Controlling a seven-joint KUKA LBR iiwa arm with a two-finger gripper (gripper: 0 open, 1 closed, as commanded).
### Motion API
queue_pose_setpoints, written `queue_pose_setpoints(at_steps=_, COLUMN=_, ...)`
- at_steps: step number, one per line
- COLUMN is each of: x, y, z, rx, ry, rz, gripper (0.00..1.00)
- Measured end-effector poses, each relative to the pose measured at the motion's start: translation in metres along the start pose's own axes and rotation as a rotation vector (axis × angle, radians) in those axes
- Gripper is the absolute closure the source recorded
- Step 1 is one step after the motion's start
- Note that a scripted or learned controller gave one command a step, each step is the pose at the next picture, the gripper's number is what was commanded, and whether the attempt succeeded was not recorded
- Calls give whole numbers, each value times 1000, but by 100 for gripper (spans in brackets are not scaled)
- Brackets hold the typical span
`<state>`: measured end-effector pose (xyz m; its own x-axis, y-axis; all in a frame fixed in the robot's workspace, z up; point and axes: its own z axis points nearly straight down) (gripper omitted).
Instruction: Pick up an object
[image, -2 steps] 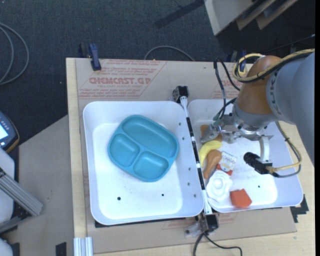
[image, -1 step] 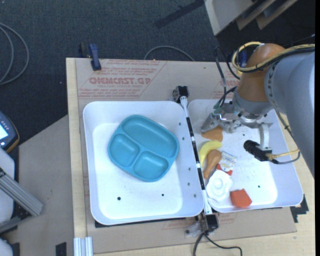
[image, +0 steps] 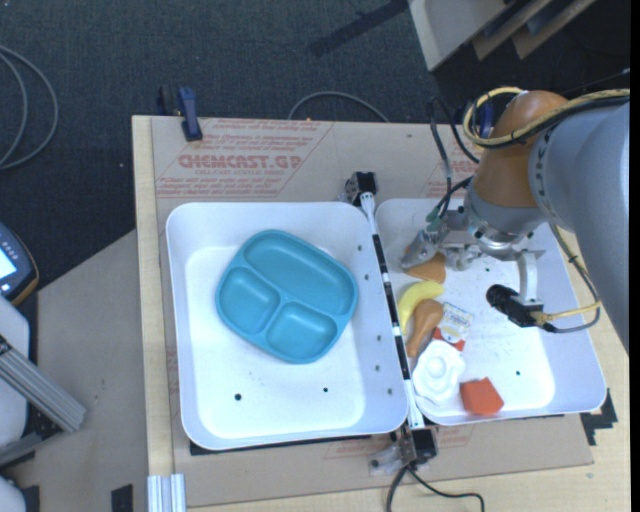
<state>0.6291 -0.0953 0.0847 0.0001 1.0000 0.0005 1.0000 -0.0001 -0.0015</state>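
Your arm (image: 560, 150) reaches over the right bin (image: 570, 390), and its pincer (image: 440, 245) hangs low at the far left part of that bin, just above a small orange piece (image: 428, 268). You cannot tell from here whether the pincer is wide or narrow, nor whether it touches that piece. Nearer than the orange piece, along the bin's left wall, lie a yellow banana shape (image: 418, 295), a tan carrot shape (image: 424, 322), a white lump (image: 438, 370) and a red block (image: 482, 397). The left bin (image: 200, 400) holds a blue divided plate (image: 287, 295).
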Motion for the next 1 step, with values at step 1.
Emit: queue_pose_setpoints(at_steps=1, x=2, y=15, z=0, rx=-5, ry=-1, rz=-2, gripper=0)
